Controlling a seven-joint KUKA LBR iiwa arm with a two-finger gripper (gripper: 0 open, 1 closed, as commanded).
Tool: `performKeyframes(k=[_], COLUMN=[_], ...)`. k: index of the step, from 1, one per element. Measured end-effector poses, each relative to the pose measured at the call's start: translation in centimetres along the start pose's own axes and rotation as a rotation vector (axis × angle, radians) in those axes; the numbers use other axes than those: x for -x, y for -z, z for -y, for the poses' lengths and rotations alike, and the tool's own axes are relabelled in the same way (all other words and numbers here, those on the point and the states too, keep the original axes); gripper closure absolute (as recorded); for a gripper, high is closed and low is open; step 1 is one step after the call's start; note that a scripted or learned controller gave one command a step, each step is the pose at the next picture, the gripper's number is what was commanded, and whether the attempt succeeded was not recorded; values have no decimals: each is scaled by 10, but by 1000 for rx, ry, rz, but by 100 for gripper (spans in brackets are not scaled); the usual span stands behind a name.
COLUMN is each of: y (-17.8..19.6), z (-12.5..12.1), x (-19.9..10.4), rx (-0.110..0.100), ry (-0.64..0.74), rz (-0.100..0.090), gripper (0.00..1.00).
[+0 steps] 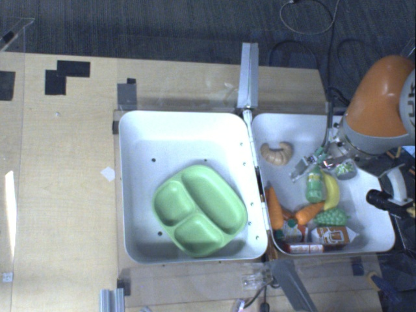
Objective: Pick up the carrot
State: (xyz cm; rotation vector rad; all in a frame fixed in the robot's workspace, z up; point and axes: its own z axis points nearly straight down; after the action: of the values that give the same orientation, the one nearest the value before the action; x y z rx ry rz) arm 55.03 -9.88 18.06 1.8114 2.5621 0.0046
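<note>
My two-finger gripper [317, 163] hangs in the right white bin [383, 239] above a green bottle [314, 187] — the long orange carrot [273, 208] lies against the bin's left wall, well apart.

This looks like a robotics lab. A pale wooden bench [58, 194] carries two shallow white plastic bins [133, 194] held in place by grey metal brackets [248, 77]. Black tape squares [65, 75] mark the bench top, loose black cables [312, 18] trail over dark blue-grey carpet [143, 18], and a grey industrial arm with an orange band [383, 103] reaches in.
</note>
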Motion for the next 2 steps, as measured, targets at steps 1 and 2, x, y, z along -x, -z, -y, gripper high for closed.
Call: performKeyframes(k=[1, 2], y=[5, 57], z=[-25, 8], x=[-86, -165], rx=[1, 2], ry=[114, 179], rz=[0, -1], gripper=[0, 0])
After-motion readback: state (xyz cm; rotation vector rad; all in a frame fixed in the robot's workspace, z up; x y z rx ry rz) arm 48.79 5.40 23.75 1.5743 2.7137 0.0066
